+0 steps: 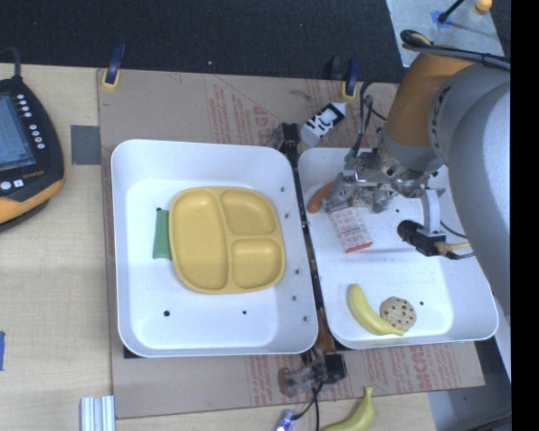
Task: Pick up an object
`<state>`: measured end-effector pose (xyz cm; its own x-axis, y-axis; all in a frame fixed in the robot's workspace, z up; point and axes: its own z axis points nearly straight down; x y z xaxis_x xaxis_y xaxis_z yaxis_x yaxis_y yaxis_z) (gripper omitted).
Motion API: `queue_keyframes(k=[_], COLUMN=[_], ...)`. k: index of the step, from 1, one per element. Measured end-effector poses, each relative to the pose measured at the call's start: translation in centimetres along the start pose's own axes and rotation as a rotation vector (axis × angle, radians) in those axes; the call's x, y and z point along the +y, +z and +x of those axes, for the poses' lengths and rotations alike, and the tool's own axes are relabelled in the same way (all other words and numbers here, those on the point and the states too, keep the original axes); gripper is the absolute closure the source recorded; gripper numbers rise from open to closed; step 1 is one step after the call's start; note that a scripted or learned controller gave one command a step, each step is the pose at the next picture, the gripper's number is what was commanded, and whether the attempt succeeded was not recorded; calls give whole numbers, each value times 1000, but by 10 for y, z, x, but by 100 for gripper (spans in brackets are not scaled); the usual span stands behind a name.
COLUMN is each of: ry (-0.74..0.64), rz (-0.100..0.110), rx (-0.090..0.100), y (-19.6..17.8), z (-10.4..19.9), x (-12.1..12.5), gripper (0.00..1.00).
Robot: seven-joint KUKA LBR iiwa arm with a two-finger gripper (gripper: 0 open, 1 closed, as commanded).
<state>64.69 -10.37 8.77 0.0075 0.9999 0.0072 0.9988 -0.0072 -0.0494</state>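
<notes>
Grey robot arm hung its pincer (370,180), finger state impossible to tell, over the sachet (350,229) in the right bin (467,326) at centre right, nothing yet lifted.

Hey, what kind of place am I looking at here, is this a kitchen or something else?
Probably a robotics lab bench, not a kitchen. A robot arm reaches over two white bins holding toy-like items: a yellow divided plate and a banana. A control pendant lies at the left.
</notes>
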Motion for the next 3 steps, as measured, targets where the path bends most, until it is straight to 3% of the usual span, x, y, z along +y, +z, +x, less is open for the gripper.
queue_keyframes(k=[1,3], ry=[-9,-10], rz=[-44,-48], rx=[-6,-7], y=[-4,-5], z=[-9,-27], x=[9,9], gripper=[0,0])
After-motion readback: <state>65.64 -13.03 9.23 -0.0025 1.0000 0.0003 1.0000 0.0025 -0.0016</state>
